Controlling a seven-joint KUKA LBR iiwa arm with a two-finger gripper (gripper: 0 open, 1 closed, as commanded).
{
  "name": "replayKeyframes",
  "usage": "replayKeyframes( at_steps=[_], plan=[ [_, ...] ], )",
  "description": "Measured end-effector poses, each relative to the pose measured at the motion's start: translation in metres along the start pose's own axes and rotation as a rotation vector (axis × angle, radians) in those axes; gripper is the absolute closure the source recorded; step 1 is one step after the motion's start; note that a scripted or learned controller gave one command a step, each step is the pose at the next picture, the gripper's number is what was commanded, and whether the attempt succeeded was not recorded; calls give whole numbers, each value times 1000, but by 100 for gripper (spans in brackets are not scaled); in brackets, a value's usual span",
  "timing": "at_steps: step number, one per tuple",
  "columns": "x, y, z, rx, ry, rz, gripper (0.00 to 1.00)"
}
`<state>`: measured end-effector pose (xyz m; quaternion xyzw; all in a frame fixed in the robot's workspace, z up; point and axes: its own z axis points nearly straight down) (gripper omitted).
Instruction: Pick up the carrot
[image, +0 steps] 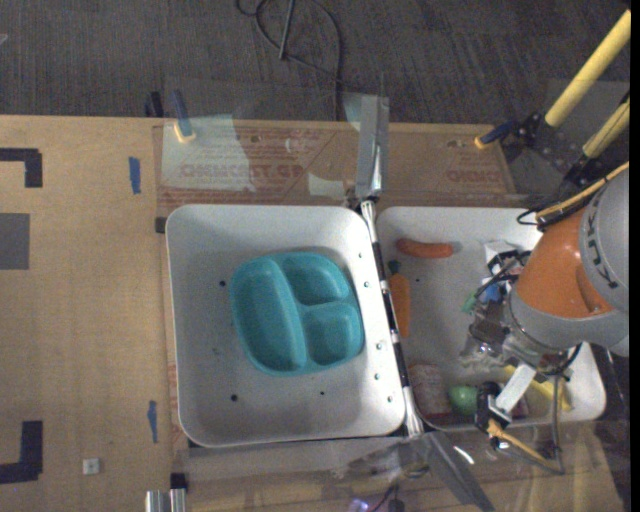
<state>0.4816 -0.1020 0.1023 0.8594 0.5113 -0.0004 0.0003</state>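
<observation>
Orange tapered carrot (400, 305) lies along the right white bin's (442, 315) left wall. My gripper (484, 346) hangs near the front edge, apart from it; I cannot tell the jaws' spread.

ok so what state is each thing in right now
carrot: lying lengthwise along the left wall of the right bin, apart from the gripper
gripper: over the right bin, beside the carrot, not on it
orange sausage-shaped piece: lying flat by the far wall
green item: resting at the near end
teal divided plate: flat, right way up, in the left bin
</observation>
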Motion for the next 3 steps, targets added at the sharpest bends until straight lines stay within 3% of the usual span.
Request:
replayKeyframes(
  at_steps=[1, 2, 3],
  plan=[
    [67, -39, -82, 2, -1, 223, 100],
    [107, -62, -81, 4, -2, 805, 100],
    [105, -61, -81, 5, -2, 455, 100]
  ],
)
